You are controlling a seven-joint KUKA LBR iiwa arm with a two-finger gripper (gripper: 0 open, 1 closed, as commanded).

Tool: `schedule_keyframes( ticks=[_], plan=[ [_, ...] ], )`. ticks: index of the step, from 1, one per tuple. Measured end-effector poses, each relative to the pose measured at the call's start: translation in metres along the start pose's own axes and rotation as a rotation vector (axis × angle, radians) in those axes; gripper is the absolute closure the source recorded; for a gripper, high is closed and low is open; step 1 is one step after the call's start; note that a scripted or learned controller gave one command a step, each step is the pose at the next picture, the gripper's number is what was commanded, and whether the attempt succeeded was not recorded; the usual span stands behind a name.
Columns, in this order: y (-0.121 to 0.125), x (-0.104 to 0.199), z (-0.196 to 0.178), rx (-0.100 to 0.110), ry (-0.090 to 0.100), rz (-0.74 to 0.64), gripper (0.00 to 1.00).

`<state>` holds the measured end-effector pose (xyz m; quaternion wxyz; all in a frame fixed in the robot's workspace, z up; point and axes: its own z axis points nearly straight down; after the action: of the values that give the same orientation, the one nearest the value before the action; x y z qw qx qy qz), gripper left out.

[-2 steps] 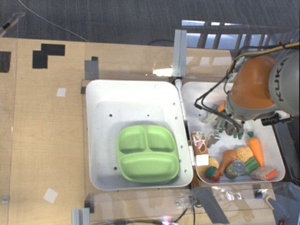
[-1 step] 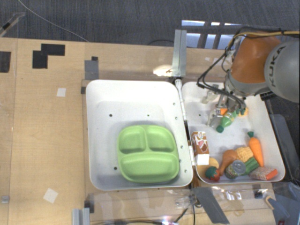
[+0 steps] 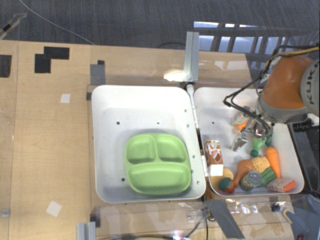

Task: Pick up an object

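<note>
Spanning the whole scene, the wooden tabletop [image 3: 45, 149] carries two shallow white bins side by side. The left bin [image 3: 145, 104] holds a green divided plate [image 3: 158, 163] with three compartments, lying flat toward the bin's near half. The right bin [image 3: 215, 104] holds a heap of toy food gathered along its near and right part. Over that bin hangs the grey arm with its orange band [image 3: 282, 86], reaching in from the right. Below the band, the gripper [image 3: 247, 136] points down into the bin, just above the pile; its fingers appear spread apart with nothing visibly between them. A small carton [image 3: 214, 156] with a brown and white label lies against the bin's left wall. An orange carrot [image 3: 273, 160] lies at a slant just right of the gripper, touching a corn cob [image 3: 259, 164]. Beside these sit a drumstick [image 3: 241, 170], a round tin [image 3: 249, 180] and a small red-and-green berry-like piece [image 3: 226, 185] near the bin's front edge.
</note>
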<state>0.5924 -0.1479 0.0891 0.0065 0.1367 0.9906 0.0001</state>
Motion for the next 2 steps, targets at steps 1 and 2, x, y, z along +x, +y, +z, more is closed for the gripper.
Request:
schedule_keyframes(
  ticks=[1, 2],
  plan=[
    [-0.036, 0.023, -0.001, 0.000, -0.002, -0.074, 0.00],
    [-0.034, 0.019, -0.015, 0.000, -0.019, -0.079, 1.00]
  ],
)
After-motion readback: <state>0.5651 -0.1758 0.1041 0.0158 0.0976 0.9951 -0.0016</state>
